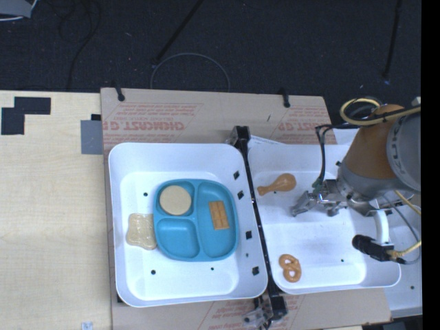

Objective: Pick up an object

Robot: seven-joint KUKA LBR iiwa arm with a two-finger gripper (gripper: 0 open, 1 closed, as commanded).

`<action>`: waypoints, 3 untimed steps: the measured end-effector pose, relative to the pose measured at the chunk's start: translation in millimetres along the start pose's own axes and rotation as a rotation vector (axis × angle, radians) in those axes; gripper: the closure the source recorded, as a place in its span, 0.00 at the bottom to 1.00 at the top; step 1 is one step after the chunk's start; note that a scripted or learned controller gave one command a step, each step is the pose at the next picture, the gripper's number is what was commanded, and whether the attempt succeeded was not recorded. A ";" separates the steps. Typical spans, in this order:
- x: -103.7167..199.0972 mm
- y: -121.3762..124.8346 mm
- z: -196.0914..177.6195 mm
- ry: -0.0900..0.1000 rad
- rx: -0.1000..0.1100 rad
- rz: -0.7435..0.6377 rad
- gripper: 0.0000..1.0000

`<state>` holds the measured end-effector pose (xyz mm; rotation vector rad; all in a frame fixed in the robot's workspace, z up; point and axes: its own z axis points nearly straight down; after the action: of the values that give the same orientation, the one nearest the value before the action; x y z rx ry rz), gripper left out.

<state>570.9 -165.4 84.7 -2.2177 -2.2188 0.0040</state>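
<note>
Gripper point(300, 205) sits in the right bin point(357, 277), low over the floor, arm point(375, 153) coming in from the right. Can't tell the gripper's state at this angle, and nothing shows in its grasp.

Risks as I read them:
- Drumstick point(277, 183) is rounded at one end and thin at the other, so a pinch on the fat end could squirt it toward the divider point(251, 205).
- It lies close to that wall (little room to straddle it), so a tip may catch the wall.
- Pretzel point(290, 267) lies flat and looks thin, so a closing gripper may skate over it.

Positions: drumstick is just up and left of the gripper, near but apart. Pretzel is well below it, near the front rim. Left bin point(130, 163) holds a blue tray point(180, 247) with a round cracker point(174, 199) and a bar point(219, 215); toast point(140, 231) beside it, all well apart.
</note>
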 end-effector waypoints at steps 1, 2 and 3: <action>-1.2 0.5 -13.1 -0.001 -0.002 0.002 1.00; 1.7 8.6 -60.2 -0.001 -0.006 -0.001 1.00; -4.1 11.0 -103.8 -0.002 -0.006 -0.001 1.00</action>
<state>582.4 -169.7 188.5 -2.2206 -2.2242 -0.0010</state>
